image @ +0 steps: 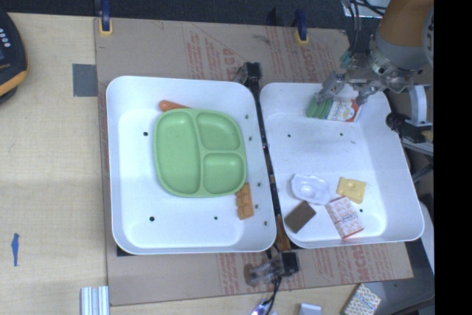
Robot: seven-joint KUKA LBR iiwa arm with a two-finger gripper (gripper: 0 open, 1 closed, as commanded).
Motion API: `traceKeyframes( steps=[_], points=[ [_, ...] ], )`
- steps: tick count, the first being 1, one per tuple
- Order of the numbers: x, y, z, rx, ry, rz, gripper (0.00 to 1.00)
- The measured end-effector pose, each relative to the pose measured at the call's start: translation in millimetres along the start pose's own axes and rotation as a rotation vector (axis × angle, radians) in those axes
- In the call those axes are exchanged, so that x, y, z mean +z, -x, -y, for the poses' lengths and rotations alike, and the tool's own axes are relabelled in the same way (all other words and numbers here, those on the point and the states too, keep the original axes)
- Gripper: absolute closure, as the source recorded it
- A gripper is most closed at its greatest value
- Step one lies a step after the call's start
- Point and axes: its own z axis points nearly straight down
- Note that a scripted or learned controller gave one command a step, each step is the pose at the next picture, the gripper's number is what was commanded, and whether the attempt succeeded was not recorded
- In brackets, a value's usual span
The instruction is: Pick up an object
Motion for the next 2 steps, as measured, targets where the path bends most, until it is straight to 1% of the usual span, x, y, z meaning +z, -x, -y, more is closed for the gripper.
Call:
traceKeyframes(
  steps=[1, 2],
  points=[
    [61.8, -4.7, 1.9, 0.002, -0.007, 0.001, 0.0],
    [69.7, 4.1, 0.9, 0.005, -0.004, 0.002, 0.0]
  ],
)
